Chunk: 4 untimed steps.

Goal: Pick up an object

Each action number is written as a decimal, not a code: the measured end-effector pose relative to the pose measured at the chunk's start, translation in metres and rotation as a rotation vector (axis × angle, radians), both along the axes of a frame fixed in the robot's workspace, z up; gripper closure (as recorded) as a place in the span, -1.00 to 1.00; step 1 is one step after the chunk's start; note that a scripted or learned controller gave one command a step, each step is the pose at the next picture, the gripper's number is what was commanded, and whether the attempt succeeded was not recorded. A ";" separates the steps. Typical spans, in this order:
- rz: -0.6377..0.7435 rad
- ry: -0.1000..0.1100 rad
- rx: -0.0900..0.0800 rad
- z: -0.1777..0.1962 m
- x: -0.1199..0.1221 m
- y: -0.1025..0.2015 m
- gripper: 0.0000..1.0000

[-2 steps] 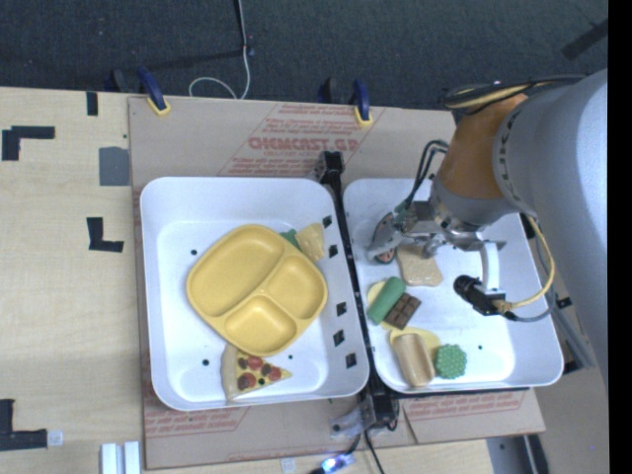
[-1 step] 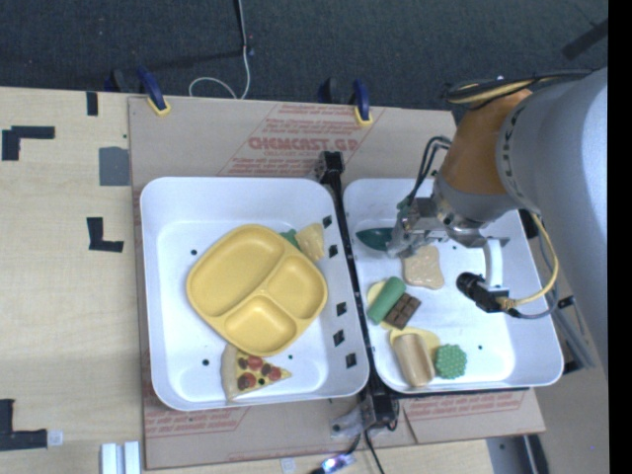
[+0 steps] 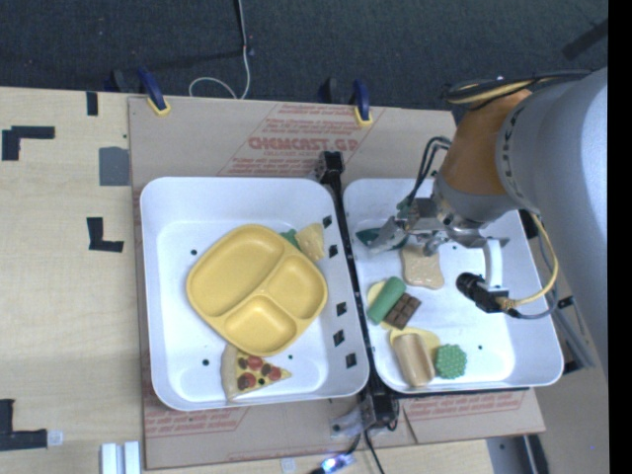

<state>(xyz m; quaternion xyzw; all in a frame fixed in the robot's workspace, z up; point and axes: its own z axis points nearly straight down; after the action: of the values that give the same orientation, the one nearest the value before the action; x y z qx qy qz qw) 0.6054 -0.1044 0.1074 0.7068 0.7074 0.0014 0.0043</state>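
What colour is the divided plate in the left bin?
Yellow: the divided plate shows plainly in the camera view.

Tan toast slice (image 3: 423,268) flat in right bin (image 3: 533,363), beneath end effector (image 3: 420,233).

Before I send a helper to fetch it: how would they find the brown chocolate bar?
Look in the right bin, left of its middle. The chocolate bar lies there, against the right side of a green piece. It is the one dark brown thing there, scored into squares.
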 end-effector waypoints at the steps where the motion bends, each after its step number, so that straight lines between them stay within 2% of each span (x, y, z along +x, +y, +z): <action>1: 0.004 0.017 -0.003 -0.023 0.063 0.007 -1.00; 2: -0.003 0.009 0.002 -0.022 0.021 -0.028 -1.00; 3: 0.003 0.007 0.005 -0.023 0.058 -0.002 -1.00; 4: -0.001 0.008 0.003 -0.022 0.021 -0.020 -1.00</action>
<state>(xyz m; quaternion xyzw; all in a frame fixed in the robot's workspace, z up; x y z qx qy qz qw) 0.6259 -0.1242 0.0853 0.7071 0.7071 -0.0005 0.0004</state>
